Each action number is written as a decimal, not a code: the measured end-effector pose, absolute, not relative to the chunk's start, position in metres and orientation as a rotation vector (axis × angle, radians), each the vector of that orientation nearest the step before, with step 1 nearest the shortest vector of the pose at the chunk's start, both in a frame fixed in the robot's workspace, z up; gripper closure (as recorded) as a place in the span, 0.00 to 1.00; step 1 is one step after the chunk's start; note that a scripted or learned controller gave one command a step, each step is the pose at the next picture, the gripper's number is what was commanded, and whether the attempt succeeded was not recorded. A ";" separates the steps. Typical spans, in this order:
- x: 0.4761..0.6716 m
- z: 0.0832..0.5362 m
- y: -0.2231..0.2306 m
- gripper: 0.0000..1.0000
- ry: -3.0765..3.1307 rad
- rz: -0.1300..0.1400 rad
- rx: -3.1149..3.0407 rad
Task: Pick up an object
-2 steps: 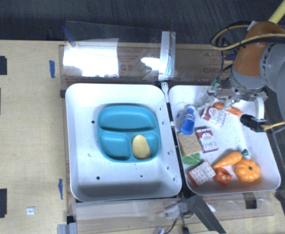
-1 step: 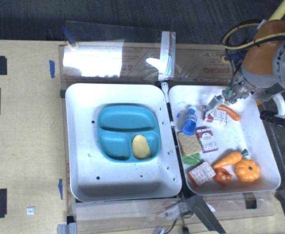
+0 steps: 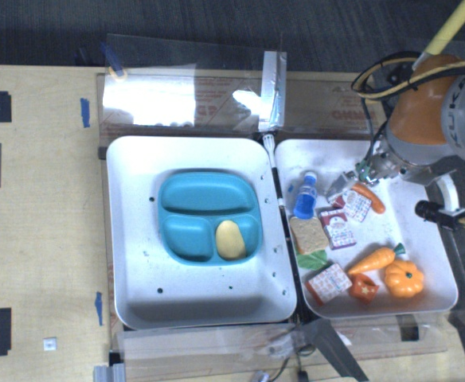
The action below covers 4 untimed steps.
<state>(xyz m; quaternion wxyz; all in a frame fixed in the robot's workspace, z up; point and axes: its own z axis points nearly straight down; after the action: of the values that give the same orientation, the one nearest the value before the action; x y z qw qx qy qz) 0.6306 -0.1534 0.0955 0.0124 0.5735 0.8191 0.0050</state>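
From above the bench, two white bins sit side by side. The left bin (image 3: 129,237) holds a blue divided tray (image 3: 209,216), and a yellow egg-shaped piece (image 3: 230,239) lies in the tray's near right compartment.

The right bin (image 3: 443,281) is crowded. A blue bottle (image 3: 305,196) lies by its left wall, with a tan block (image 3: 308,233) just nearer and a green scrap (image 3: 314,259) touching that. Small red-and-white packets (image 3: 340,229) are scattered through the middle, one more (image 3: 329,282) by the near edge. A toy carrot (image 3: 373,259) lies slantwise beside a small orange pumpkin (image 3: 402,278), and a red tomato-like piece (image 3: 364,289) sits just in front of the carrot. An orange sausage-shaped piece (image 3: 369,198) lies towards the far side.

The arm (image 3: 423,118) leans in from the right, its orange band over the bin's far right corner. Its gripper (image 3: 368,171) hangs low just above that sausage piece and the packets; I cannot tell how it is set from here.
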 end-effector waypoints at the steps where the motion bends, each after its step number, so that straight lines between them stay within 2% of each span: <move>1: 0.638 0.165 -0.162 0.00 2.435 0.002 1.980; 2: 0.625 0.099 -0.171 0.00 2.375 0.011 2.041; 3: 0.628 0.110 -0.173 1.00 2.368 0.015 2.035; 4: 0.598 0.119 -0.175 1.00 2.384 -0.003 2.053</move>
<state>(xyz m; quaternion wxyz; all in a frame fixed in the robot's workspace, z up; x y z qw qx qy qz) 0.5980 -0.1750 0.1191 -0.0020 0.6525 0.7578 -0.0008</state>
